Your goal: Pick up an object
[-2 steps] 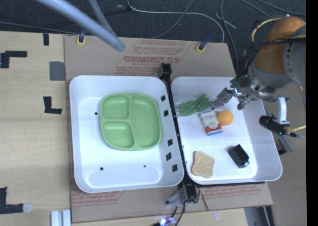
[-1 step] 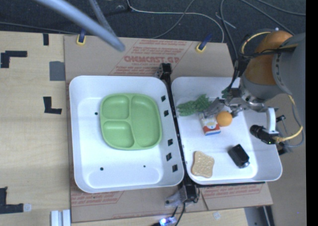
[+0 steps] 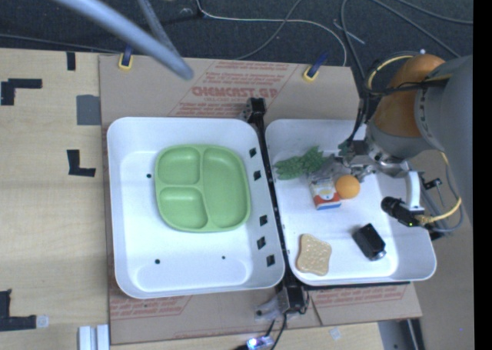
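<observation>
Orange ball [image 3: 347, 187] | beside gripper [image 3: 355, 165]; touches small carton [image 3: 326, 194]

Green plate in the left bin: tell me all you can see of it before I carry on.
The green plate is a pale green, rounded-square tray that looks like plastic, split by raised ridges into three compartments: two smaller ones on the left and one long one on the right. It lies flat, right side up, on the floor of the left bin, toward its upper middle. Nothing lies in it, and only the bin floor touches it.
</observation>
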Robot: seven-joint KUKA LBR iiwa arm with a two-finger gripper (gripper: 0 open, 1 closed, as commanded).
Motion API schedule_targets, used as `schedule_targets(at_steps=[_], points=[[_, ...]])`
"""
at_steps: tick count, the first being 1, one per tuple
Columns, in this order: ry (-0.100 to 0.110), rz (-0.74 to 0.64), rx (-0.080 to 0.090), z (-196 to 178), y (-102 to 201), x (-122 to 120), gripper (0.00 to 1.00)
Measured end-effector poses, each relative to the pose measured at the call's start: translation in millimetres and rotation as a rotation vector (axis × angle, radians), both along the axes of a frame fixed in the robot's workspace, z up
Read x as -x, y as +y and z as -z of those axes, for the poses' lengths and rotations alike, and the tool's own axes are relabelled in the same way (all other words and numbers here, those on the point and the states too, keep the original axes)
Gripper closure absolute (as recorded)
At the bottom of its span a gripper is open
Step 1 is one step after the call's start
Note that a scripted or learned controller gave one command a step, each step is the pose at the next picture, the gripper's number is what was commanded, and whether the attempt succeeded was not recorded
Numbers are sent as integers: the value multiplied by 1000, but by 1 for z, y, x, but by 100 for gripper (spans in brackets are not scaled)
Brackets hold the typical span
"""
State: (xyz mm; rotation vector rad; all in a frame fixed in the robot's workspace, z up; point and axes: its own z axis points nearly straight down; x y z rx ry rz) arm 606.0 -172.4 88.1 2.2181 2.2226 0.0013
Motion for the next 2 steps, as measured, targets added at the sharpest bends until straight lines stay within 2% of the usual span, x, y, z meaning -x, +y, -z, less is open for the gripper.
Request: schedule_targets(at_steps=[1, 2], points=[[-15, -2, -2, -16, 2, -5, 100], [-2, 1, 1, -79, 2, -3, 100]])
